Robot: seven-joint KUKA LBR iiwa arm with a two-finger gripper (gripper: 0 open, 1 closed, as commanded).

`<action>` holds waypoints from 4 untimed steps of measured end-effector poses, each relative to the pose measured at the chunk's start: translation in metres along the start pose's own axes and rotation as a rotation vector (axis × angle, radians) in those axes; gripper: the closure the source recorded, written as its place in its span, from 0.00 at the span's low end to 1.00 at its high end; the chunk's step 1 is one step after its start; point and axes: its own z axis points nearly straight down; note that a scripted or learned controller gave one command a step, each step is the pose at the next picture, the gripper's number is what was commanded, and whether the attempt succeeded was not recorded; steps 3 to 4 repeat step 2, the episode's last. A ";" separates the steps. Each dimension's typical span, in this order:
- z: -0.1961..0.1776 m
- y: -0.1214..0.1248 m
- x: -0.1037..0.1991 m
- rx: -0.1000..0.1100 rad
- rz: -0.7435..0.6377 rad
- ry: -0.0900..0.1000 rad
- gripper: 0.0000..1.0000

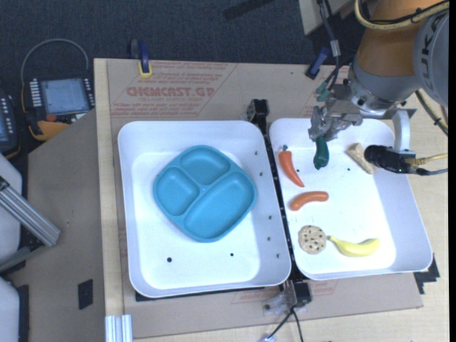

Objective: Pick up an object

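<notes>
A small dark teal oblong object (pixel 321 153) hangs upright between the gripper (pixel 323 135) fingers, above the right white bin (pixel 406 219).

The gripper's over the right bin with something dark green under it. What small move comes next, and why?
Probably a short straight lift. The gripper sits over the right bin with a dark green piece hanging from its tip, seemingly pinched. Raising it a little would show whether it comes along, clear of the orange carrot beside it.

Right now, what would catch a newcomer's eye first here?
The blue divided plate sits in the middle of the left bin. In the right bin, the gripper hangs over a dark green object, with a carrot, sausage, cookie and banana scattered below.
</notes>
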 end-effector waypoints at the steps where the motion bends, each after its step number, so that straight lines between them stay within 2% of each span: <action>1: 0.009 0.008 0.044 0.000 0.000 -0.001 1.00; 2: 0.006 0.006 0.098 -0.004 0.000 -0.001 1.00; 4: 0.006 0.006 0.098 -0.004 0.000 -0.001 1.00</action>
